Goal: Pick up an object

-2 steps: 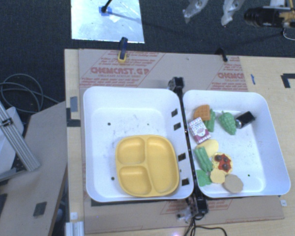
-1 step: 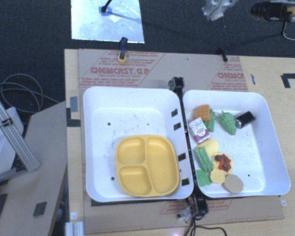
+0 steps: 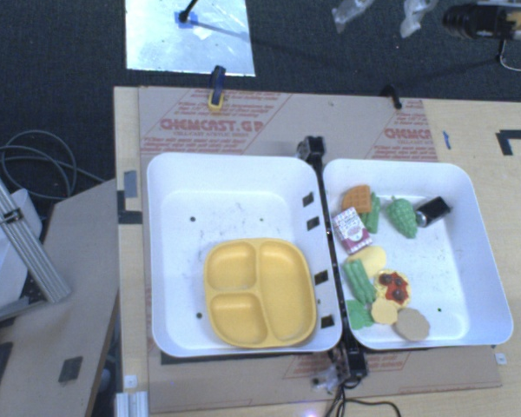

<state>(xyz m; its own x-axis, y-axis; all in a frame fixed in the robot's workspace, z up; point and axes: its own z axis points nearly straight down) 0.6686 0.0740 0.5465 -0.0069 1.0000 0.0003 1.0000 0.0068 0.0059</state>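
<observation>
The right bin holds several toy foods on its left side: an orange waffle, a green leafy piece, a black can, a pink-and-white carton, green beans, a pizza slice and a tan cookie. My gripper hangs at the top of the view, far behind the bins over the dark floor. Its two silvery fingers stand apart, open, with nothing between them.
A yellow divided tray lies in the left bin. A shiny sheet lies on the floor at the back left. Small black clips sit along the wall between the bins.
</observation>
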